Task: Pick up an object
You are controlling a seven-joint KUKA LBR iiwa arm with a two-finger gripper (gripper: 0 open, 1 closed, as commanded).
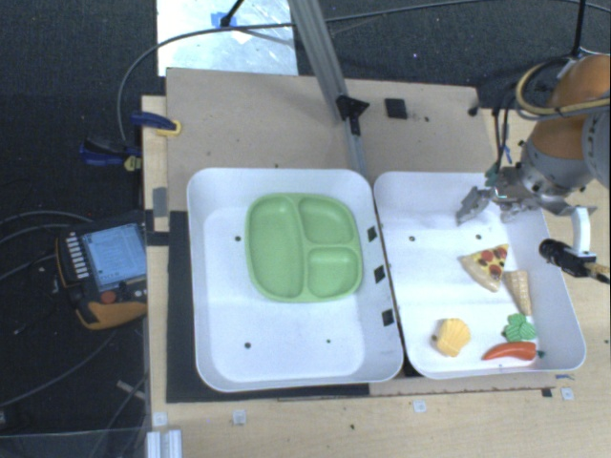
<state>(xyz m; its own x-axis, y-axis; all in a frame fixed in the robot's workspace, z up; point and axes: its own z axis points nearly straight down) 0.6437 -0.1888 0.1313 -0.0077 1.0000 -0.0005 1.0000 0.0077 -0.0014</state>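
Gripper [489, 205] hung over the right bin [420, 208], near its far edge and toward the right corner. The two fingers stood splayed apart with nothing between them. Nothing picked yet.

Candidate objects all lay in the near-right part of that bin:
- pizza slice [487, 265], closest to the gripper, a little nearer the front;
- cone [518, 290], just beside the slice, along the right wall;
- yellow corn piece [452, 336], toward the near edge, apart from the others;
- green leafy piece [520, 327] and red pepper [509, 352], touching or nearly so, in the near-right corner.

Left bin [220, 256] carried a green divided plate [304, 247] at its middle, nothing on it.

Risks, as judged:
- Slice lay flat and thin; fingers closing above it would likely skate over and come up bare.
- Slice and cone sat close; a descent between them could shove one aside.
- Pepper and leafy piece hugged the corner wall; a finger could strike the rim there.
- Corn looked the cleanest target, standing free.
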